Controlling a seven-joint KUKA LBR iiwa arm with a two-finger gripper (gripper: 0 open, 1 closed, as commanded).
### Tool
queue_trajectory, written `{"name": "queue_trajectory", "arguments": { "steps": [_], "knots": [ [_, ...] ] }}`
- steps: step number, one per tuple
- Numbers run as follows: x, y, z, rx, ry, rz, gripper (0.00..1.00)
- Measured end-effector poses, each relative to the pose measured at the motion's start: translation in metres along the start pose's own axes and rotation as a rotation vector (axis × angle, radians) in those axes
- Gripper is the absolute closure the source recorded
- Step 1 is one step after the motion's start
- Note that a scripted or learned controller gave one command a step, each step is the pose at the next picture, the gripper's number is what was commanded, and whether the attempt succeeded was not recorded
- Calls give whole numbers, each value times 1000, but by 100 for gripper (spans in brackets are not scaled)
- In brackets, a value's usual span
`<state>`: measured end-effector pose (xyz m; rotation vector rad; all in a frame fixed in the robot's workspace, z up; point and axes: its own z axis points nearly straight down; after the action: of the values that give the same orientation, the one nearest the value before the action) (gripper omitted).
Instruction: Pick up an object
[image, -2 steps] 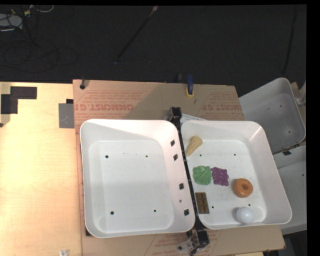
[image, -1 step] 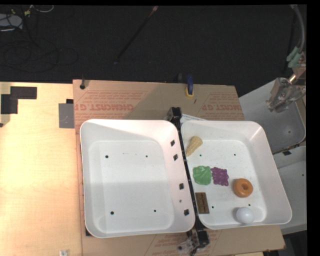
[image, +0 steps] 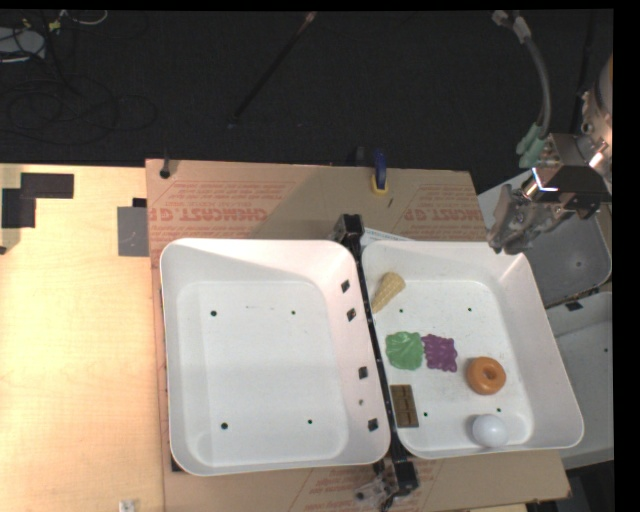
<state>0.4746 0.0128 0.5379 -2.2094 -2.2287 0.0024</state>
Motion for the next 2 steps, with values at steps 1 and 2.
{"name": "queue_trajectory", "arguments": {
  "steps": [1,2],
  "knots": [
    [66,2,1,0,-1,1,100],
    [117,29,1,0,-2,4,100]
  ]
}}
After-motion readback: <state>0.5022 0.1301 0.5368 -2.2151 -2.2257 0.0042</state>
